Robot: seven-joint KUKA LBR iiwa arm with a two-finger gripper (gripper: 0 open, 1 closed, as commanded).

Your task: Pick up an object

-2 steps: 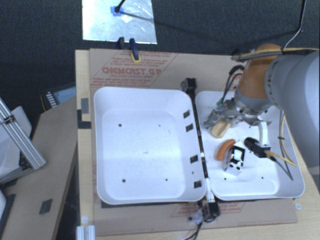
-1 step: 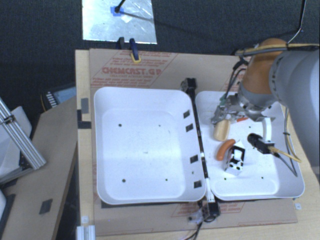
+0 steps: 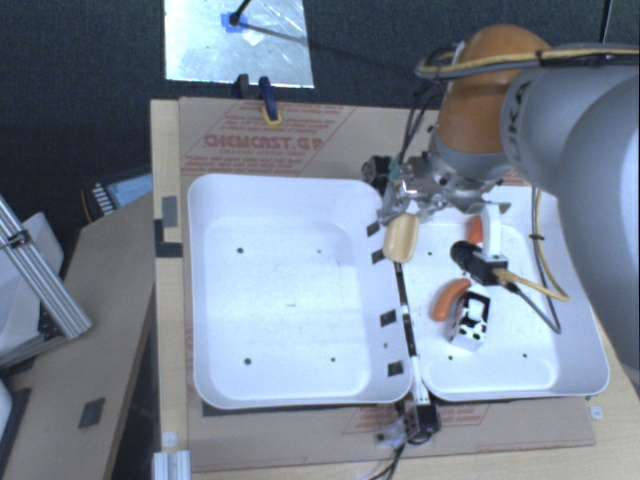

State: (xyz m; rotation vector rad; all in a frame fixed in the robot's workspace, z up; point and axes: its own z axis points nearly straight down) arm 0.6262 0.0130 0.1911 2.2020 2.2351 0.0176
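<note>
While the grey arm (image 3: 570, 118) with its orange band reaches in from the right and covers the far right corner of the bench, a cardboard sheet (image 3: 270, 133) printed in red lies under both bins and shows beyond their far rims. The left bin (image 3: 280, 298) and the right bin (image 3: 520, 358) sit side by side, and their inner rims touch along a seam that runs from the far side towards the near side.

The gripper (image 3: 402, 211) hangs over the far end of that seam, on the right bin's side. Directly under it is a tan piece (image 3: 400, 238), rounded and roughly upright. Its upper end meets the gripper's underside, and its lower end overlaps the seam between the bins. From this angle I cannot tell whether the gripper is clamped on the tan piece or merely sits above it.

Further into the right bin lies an orange oblong (image 3: 450, 298), tilted. Just beside its lower end is a black-and-white block (image 3: 470, 323), nearer the near rim. A smaller red-orange piece (image 3: 475, 230) lies farther back, close to the wrist, and is partly hidden by it.
</note>
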